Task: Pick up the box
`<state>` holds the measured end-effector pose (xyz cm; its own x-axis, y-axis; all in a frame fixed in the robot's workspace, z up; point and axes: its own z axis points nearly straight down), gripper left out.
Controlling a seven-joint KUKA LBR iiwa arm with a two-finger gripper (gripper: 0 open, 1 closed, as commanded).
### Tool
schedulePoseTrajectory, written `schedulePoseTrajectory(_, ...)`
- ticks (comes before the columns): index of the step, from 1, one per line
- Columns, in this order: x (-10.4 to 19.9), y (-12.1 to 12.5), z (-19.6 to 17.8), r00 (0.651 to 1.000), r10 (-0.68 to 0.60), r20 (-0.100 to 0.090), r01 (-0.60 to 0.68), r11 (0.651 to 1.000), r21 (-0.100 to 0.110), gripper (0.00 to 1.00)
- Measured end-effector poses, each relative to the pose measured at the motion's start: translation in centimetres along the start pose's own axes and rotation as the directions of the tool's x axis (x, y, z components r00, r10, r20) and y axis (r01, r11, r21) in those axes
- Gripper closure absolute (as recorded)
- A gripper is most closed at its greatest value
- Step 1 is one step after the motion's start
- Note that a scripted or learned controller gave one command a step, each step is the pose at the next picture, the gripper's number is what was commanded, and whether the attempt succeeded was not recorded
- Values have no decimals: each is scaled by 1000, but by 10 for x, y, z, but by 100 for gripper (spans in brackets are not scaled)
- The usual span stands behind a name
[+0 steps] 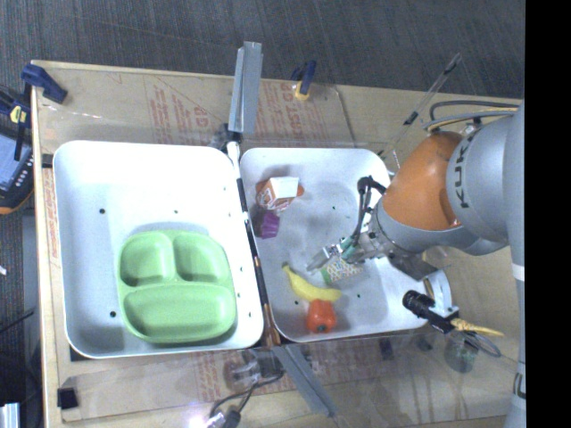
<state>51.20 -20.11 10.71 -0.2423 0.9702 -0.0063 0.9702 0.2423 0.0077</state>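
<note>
Scanning left to right: the left bin (71, 239) sits well to the left of the tool, and a green divided tray (177, 285) is carried in it. The right bin (393, 324) comes next, on the table (134, 96), and everything relevant is in it.

Task status, judged from layout: nothing is lifted yet. The box (279, 192), a small white and orange-brown carton, is seen lying on the right bin's floor near the far left corner, untouched. A purple item (268, 225) lies just beside it on the near side.

The tool (337, 259) is positioned lower in the bin, near its middle, over a small patterned object (342, 270). Whether that object is contacted cannot be told. Whether the tool is released or clenched cannot be told either; the tip is too small and cluttered.

Relative to the tool, the box lies up and to the left, apart from it, with bare bin floor between. A banana (310, 286) is seen just below-left of the tool, and a red-orange item (321, 317) further below, near the bin's front wall.

Remaining, as judged: the tool would have to be moved up-left to the box, lowered over it, clamped, then raised. The purple item next to the box is a likely nuisance on approach.
</note>
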Motion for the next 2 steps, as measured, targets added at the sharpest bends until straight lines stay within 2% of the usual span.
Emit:
schedulePoseTrajectory(1, 0, 1, -10, 1000, -7, 3, 7, 1000, 0, 100)
schedulePoseTrajectory(2, 0, 1, -10, 1000, -7, 3, 7, 1000, 0, 0)
